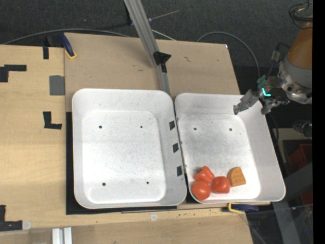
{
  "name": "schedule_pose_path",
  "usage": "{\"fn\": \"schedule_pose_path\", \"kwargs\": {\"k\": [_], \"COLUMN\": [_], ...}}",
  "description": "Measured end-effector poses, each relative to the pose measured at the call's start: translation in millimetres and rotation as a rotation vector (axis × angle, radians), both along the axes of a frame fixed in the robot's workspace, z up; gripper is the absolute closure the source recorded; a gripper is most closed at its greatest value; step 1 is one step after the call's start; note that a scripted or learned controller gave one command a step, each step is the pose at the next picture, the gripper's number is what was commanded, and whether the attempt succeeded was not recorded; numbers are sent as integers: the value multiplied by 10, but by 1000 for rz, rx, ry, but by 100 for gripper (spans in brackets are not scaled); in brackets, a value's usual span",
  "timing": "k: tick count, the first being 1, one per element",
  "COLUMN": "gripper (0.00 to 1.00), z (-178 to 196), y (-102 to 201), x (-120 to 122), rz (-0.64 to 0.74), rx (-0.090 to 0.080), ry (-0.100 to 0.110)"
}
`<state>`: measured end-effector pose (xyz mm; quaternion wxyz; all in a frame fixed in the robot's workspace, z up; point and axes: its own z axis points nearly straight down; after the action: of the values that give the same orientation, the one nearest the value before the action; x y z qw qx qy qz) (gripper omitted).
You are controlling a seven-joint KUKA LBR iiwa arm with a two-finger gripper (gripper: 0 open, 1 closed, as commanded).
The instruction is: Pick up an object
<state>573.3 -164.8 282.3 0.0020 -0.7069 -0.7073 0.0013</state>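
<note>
A light wooden bench (127, 70) fills most of the view, with small black tape marks (48, 120) and a grey patch (57, 85) on its left part. Behind the bench the floor (213, 9) is dark grey like carpet, and thin cables (223, 37) lie across it. A grey metal pole (144, 27) slants down from the top to the bench, and a blue and yellow clamp (68, 47) sits at the bench's back edge.
</note>
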Motion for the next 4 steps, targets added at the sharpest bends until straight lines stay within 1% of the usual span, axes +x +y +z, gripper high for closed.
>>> {"fn": "schedule_pose_path", "kwargs": {"k": [1,2,3,4], "gripper": [0,0,0,0], "z": [21,-625,-1205,-1689], "y": [1,14,39,-37], "x": [7,-20,-131,-167], "rz": [2,0,0,-1], "rx": [-1,0,0,-1], "ry": [-4,3,3,2]}}
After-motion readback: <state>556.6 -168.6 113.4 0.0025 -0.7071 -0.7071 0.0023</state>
